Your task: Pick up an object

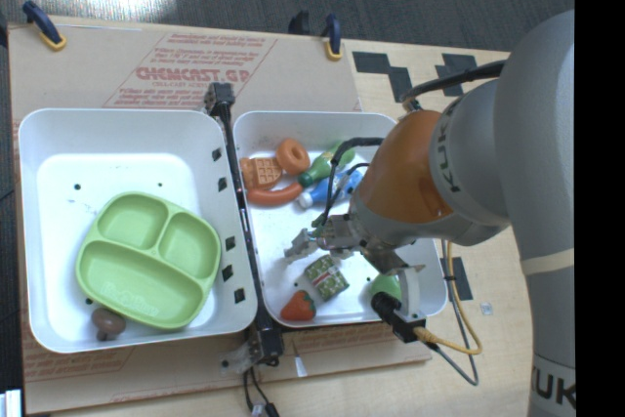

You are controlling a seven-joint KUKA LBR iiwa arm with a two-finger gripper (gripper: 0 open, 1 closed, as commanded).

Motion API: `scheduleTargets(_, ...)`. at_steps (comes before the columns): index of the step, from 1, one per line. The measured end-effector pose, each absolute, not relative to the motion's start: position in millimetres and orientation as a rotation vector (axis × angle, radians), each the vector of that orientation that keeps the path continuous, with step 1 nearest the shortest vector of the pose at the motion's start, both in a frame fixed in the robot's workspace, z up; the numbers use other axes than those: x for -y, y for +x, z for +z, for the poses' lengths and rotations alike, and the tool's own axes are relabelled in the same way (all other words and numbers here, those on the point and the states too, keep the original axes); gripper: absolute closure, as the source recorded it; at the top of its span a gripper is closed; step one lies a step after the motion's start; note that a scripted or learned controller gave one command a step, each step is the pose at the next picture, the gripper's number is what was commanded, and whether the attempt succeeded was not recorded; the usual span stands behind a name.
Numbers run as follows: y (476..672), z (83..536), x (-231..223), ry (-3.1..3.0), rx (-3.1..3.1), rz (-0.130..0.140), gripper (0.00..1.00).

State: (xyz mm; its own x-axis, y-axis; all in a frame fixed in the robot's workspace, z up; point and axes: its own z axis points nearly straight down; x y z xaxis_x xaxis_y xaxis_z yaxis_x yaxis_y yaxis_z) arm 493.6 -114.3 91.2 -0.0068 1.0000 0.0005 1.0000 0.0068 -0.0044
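My gripper (314, 249) is low in the right bin (430, 293), under the arm's orange band, just above a small green and brown packet (326, 279). A red strawberry (299, 307) lies near the bin's front wall. A green piece (388, 286) shows beside the wrist. At the back of the bin lie an orange doughnut (292, 155), a waffle piece (260, 173), a sausage (274, 195), a green bottle shape (321, 169) and a blue item (325, 195), which the arm partly hides. I see nothing held by the gripper.
The left bin (44, 137) holds a light green divided plate (146, 259) and a small brown object (107, 322) at its front corner. A black divider (234, 200) runs between the bins. Cardboard (186, 63) lies behind them.
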Motion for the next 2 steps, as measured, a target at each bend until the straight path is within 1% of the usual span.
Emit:
scheduleTargets(1,495.0,101.7,114.2,-2.205,2.236,0.004,1.0)
scheduleTargets(2,477.5,207.0,94.3,-2.215,2.229,-0.002,1.0)
